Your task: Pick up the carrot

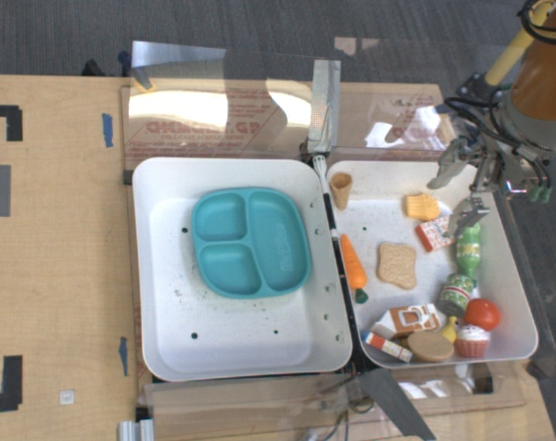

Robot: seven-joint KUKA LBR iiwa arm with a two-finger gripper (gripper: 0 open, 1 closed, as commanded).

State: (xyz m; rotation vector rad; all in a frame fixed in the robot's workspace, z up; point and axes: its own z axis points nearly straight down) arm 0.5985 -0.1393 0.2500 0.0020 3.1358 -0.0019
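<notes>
Two white bins: carrot (352,262) lies by the right one's left wall; hand (469,189) apparently spread, empty.

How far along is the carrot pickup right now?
Nothing looks done yet: the carrot lies in the right bin, against its left wall. The gripper hovers over that bin's far right side, apart from the carrot. Reaching across, grasping and lifting all remain.

We found the arm (535,72) reaching in from upper right, orange band above the wrist, gripper (463,187) angled down-left, its two fingers (449,168) spread apart, nothing between them.
</notes>
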